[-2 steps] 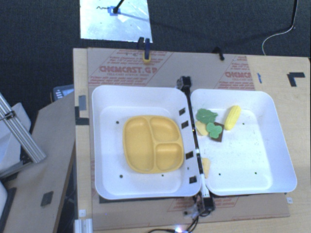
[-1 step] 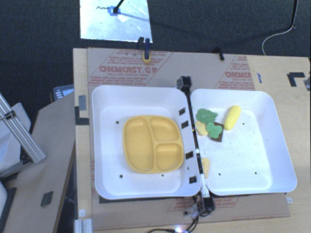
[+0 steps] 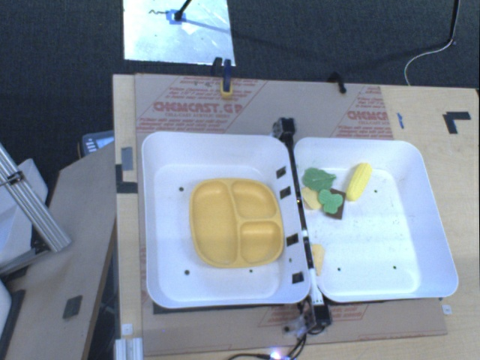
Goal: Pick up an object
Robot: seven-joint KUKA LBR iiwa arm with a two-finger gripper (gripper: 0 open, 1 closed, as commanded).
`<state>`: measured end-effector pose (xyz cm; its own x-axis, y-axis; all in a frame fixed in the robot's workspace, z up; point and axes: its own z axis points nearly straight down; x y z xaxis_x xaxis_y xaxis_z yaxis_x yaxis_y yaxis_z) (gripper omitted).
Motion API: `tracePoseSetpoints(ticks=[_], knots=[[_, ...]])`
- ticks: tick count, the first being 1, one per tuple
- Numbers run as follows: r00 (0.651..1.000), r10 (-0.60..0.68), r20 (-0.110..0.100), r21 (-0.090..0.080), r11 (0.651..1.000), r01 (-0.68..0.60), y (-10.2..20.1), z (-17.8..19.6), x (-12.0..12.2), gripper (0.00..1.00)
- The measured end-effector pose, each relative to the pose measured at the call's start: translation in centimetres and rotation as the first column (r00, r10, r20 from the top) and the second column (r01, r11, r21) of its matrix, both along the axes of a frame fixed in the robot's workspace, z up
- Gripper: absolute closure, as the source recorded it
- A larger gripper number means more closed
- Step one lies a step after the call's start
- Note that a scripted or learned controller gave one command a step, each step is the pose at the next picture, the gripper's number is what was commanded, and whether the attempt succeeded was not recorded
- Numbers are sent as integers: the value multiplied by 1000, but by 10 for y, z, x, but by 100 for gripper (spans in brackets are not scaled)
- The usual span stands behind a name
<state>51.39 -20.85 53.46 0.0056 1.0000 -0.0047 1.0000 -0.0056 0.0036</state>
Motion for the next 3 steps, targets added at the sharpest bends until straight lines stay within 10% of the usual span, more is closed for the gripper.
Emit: tracePoseSetpoints(ticks=[1,2,3], knots=[[1000,6,-1,4,1000,-6,2,1,-28,100],[1000,15,-16,10,1000,-15,89,-205,-28,100],[1000,10,16,0,1000,-10,77,-50,-27,100]])
